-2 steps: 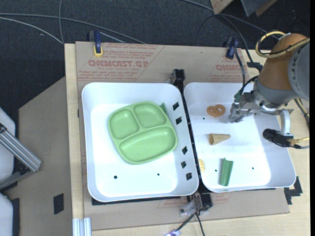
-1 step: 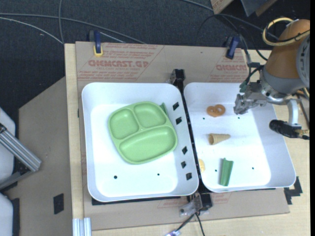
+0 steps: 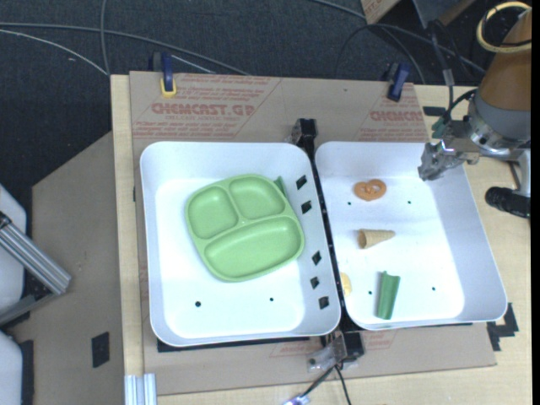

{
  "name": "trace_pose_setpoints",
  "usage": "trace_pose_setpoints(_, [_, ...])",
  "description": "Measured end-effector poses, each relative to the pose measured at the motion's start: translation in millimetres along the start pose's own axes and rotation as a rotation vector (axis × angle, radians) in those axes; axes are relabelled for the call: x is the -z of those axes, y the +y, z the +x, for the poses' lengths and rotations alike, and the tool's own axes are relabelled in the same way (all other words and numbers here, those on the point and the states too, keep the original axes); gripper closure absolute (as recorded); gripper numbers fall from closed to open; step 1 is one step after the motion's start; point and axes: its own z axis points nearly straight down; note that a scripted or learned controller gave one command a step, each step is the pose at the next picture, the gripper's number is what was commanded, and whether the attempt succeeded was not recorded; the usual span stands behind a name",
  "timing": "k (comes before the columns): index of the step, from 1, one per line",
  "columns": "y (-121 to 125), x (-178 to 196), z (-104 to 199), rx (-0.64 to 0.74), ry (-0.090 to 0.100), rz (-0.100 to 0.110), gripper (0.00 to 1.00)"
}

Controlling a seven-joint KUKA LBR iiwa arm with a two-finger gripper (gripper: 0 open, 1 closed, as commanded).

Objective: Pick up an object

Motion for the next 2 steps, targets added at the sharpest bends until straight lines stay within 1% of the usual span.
trace_pose_setpoints(1, [12, 56, 2, 0.001, 0.001, 0.001, 1.00])
trace_pose_setpoints(2, [7, 47, 59, 0.005, 0.005, 0.010, 1.00])
